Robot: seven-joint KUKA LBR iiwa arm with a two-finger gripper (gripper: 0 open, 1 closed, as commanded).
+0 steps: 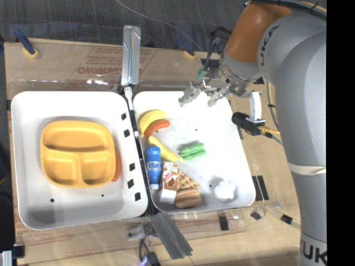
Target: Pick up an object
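My gripper [201,95] hangs over the far edge of the right bin [236,148], open, with nothing between its fingers. Below it in that bin lie a yellow banana [151,118] with a red sausage-like piece [157,126] against it, a second yellow piece [164,151], a green pea pod [192,151], a blue bottle [153,164], a printed waffle-pattern packet [175,179], a brown block [187,198] and a small white object [224,190]. The gripper is well apart from all of them.
The left bin [25,165] holds a yellow divided tray [79,152]. A metal divider post [130,57] stands between the bins at the back. The arm's grey body [299,93] fills the right side, with a black cable connector [248,122] over the right bin's rim.
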